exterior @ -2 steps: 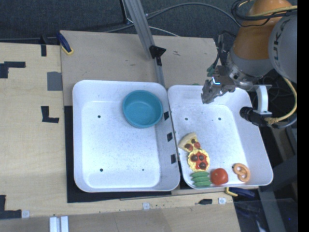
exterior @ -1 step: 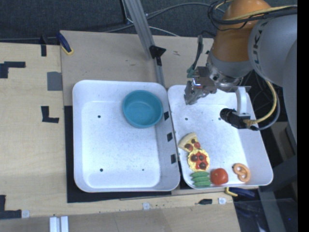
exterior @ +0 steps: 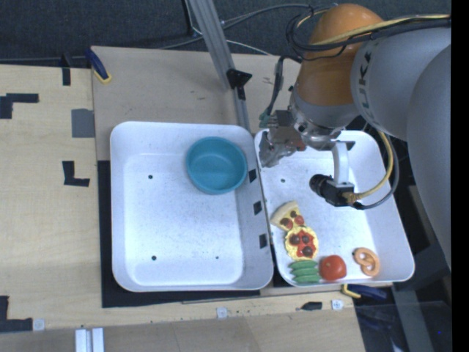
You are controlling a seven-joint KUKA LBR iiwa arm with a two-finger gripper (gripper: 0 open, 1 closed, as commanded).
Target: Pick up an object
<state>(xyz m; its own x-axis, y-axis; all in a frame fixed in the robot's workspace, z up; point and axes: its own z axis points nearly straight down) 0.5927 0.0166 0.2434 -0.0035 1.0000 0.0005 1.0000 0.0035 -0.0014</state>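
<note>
So the pincer (exterior: 272, 151) is hanging over the far left corner of the right bin (exterior: 381, 218), right next to the wall where the two bins meet. Honestly can't tell how far open it is from this angle: the metal bits at the tip all blur together, and I can't see anything caught in there.

Everything you could grab is somewhere else. Just to the left of the pincer, over the divider, there's a blue bowl (exterior: 216, 165) sitting upright in the far right part of the left bin (exterior: 139, 233). It's near the pincer but not touching it.

The rest is in the same bin as the pincer, all toward the camera from it, bunched along the near edge:
- a pizza slice (exterior: 287, 217), closest of the lot, more or less straight toward the camera from the pincer
- a round pizza-looking piece (exterior: 302, 242) touching the slice on its near side
- a green pea pod thing (exterior: 305, 271) right after that, against the near wall
- a red tomato (exterior: 333, 268) just beside the green one, on its right
- a pretzel (exterior: 366, 261) further right, a bit apart from the tomato

The arm (exterior: 344, 57) comes in from the right with the orange band sitting above the wrist, and a black cable loops down beside it over the bin.
</note>
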